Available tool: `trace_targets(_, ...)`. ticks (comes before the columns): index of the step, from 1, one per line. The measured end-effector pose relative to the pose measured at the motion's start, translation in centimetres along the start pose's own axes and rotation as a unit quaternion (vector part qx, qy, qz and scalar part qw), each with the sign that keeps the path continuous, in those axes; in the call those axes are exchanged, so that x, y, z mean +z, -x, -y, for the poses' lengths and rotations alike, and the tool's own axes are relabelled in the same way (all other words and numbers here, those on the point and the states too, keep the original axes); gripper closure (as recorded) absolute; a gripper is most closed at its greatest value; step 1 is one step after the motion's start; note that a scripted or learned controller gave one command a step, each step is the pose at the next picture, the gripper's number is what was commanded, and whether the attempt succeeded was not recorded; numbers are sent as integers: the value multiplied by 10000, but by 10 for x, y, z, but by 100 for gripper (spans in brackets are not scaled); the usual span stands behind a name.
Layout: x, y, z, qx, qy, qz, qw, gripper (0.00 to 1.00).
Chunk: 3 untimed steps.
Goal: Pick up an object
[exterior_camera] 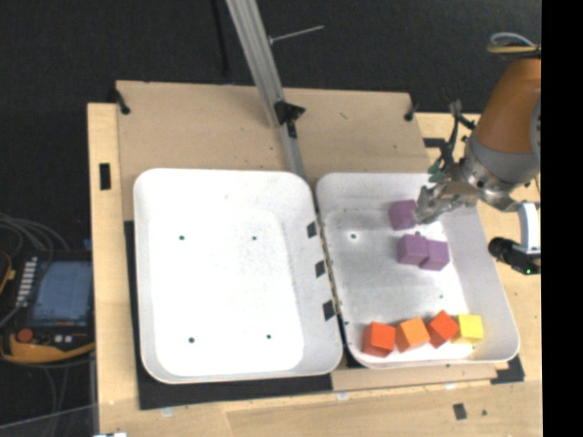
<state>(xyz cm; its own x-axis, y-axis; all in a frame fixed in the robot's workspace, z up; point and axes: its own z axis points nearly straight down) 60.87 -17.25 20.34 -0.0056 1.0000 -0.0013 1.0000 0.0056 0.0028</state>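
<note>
While pincer [426, 209] state unclear, purple block [403, 214] lies just left, touching.

— Any writing you can read from up here?
— None. My bins [228, 185], the blocks [421, 248] and the handheld screen [59, 294] at the left carry no letters or numbers I can make out.

Grey arm [506, 126] angled down-left from the right, pincer [428, 208] lowered

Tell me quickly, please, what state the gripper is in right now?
Gripper: cannot be told; it sits beside the upper purple block in the right bin.
</note>
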Motion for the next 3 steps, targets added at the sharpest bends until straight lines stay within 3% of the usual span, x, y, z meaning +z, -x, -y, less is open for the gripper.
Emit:
trace_targets(1, -15, -58, 4, -10, 0, -16, 10000, 100)
trace_targets(3, -9, -161, 13, -9, -15, -16, 10000, 100)
